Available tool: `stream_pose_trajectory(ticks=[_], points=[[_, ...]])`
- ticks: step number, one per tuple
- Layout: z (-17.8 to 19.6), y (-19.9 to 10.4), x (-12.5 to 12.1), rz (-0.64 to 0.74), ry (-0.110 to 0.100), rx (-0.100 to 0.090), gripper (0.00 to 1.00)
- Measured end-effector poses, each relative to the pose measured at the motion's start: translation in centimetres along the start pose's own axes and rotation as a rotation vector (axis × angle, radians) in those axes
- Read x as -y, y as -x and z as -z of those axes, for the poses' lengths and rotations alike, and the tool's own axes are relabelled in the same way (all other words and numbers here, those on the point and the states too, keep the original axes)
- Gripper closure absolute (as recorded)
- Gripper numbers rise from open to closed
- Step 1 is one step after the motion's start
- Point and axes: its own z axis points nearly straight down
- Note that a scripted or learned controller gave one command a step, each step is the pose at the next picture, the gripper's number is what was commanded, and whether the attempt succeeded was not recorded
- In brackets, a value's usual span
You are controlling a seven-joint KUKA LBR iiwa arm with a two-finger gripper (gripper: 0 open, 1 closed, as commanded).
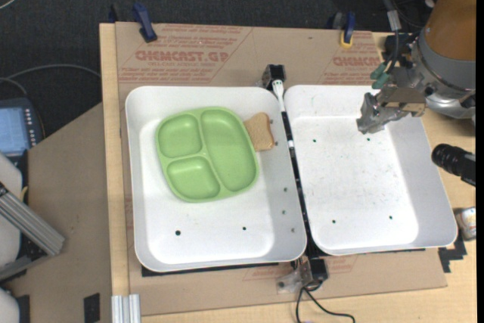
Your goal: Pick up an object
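A grey robot gripper (372,119) hangs over the right bin (355,231) near its one o'clock corner, and its grip state cannot be told from this angle. The candidates sit in the left bin (204,246): a smooth, green, three-compartment plastic plate (206,153) at centre, and a small, tan, sponge-like block (260,131) touching the plate's two o'clock rim. The block looks the easier pick, likely best straddled squarely from above, clear of the plate's rim.
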Motion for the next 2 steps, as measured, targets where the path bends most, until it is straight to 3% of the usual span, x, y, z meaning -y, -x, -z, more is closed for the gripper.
stream_pose_trajectory(ticks=[1, 2], points=[[1.7, -10.9, 1.7, 0.002, 0.01, 0.0, 1.0], [5.8, -10.4, 3.1, -0.01, 0.014, 0.003, 1.0]])
